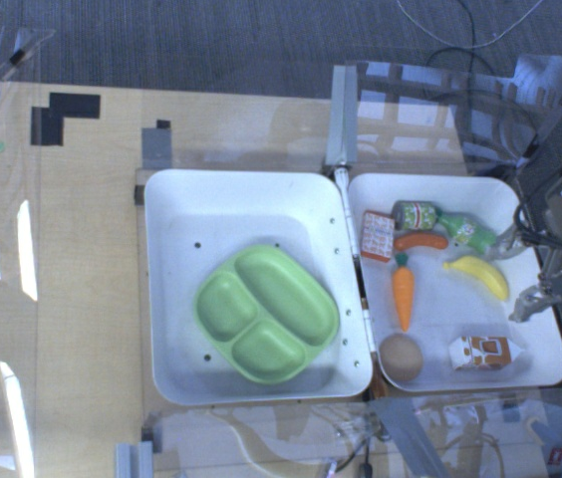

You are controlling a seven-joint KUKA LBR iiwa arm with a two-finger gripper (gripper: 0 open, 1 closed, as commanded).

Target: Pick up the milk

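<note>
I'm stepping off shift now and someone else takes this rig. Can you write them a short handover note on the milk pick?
Pincer: at the right bin's right edge, above the bin floor, nothing between its fingers; whether open or shut can't be told.
Milk carton: lying on its side near the right bin's front right corner, just below the pincer, untouched.
Nearby: banana behind the milk, brown ball to its left, carrot further left.
Left bin: holds the green divided plate.
Done: nothing yet.
Left: descend on the milk, grip, lift.
</note>
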